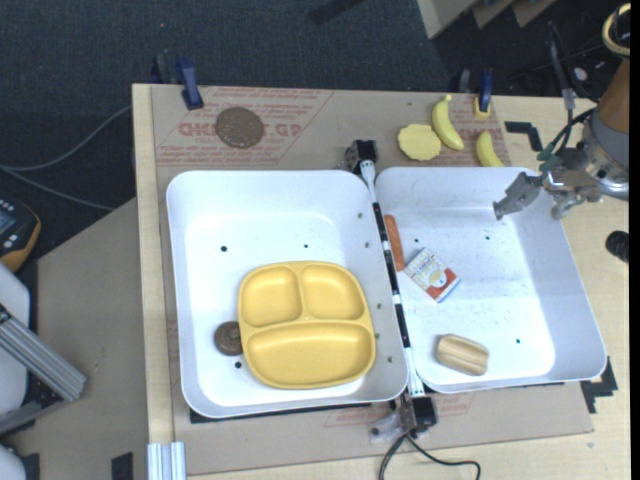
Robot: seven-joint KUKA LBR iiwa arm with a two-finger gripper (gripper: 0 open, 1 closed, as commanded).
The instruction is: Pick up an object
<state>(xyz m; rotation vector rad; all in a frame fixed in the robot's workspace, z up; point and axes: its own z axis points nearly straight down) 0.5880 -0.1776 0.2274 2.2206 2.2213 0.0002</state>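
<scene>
Over right bin's (pixel 560 298) far edge, gripper (pixel 520 196) hangs w/ nothing held, spread unclear; bare floor beneath; packet (pixel 431 273) apart.

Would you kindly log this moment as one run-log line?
gripper: over right bin's far edge, holding nothing | right bin: carrot, packet, bread | left bin: yellow tray

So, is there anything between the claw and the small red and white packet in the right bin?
Nothing visible. The claw hangs over the right bin's far right part, and only bare white floor lies between it and the packet. The orange stick lies beyond the packet, by the divider.
</scene>
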